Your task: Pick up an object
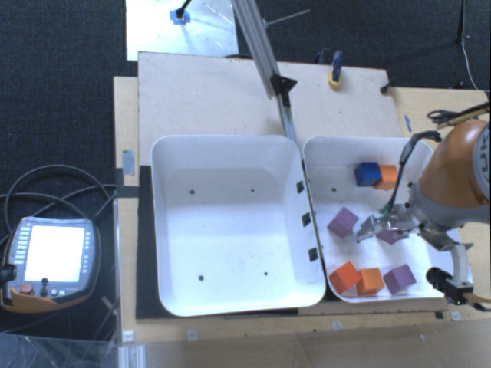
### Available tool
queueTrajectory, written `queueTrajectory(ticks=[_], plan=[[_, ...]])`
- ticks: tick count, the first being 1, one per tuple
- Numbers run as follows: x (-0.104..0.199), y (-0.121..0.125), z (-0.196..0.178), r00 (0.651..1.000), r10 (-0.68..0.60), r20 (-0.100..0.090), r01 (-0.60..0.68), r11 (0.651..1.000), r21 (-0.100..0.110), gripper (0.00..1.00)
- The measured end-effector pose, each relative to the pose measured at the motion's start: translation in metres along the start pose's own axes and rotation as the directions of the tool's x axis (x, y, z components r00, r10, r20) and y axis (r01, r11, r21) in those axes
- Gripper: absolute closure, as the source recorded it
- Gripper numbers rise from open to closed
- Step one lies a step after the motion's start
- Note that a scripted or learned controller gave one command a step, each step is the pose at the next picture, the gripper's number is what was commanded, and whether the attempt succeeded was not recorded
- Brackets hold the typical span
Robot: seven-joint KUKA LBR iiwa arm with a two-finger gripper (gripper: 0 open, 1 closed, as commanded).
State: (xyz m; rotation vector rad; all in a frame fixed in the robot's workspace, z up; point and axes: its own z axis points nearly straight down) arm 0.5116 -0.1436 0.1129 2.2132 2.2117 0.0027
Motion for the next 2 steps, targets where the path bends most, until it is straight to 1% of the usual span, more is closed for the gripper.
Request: queueTrajectory(ticks=[1, 2], plan=[[-0.001, 0.005, 0.000, 1.000, -0.004, 0.001, 0.004, 1.000, -0.013, 0.00], [-0.002, 0.006, -0.010, 1.000, -0.004, 0.002, 0.004, 1.000, -0.017, 1.00]])
